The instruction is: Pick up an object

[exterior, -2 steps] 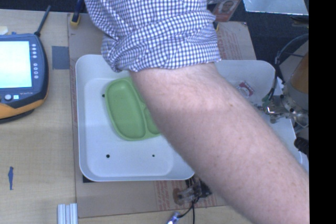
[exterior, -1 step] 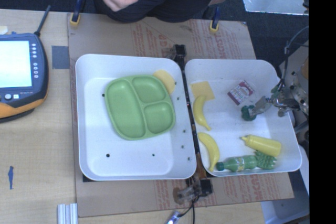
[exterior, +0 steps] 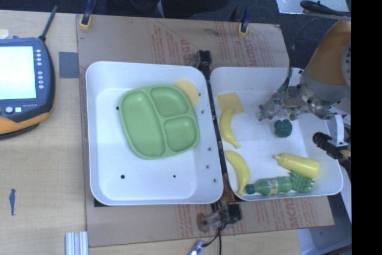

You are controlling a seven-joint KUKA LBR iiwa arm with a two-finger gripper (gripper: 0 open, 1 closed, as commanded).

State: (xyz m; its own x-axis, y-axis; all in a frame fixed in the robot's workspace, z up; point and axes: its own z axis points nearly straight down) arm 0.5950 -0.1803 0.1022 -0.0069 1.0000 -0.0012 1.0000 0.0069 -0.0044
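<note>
Lying just below the gripper (exterior: 278, 107) is a dark green ball (exterior: 283, 128).

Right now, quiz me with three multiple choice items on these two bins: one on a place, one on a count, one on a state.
1. Where does the green divided plate lie?
A. left bin
B. right bin
C. on the cardboard

2. How many bananas are in the right bin?
A. one
B. two
C. four

3. How does the green bottle stand?
A. upright
B. on its side
C. leaning on the arm

Answers: 1 A, it fills the left bin's middle. 2 B, upper banana and lower banana lie along the left wall. 3 B, it lies flat by the near wall.
</note>
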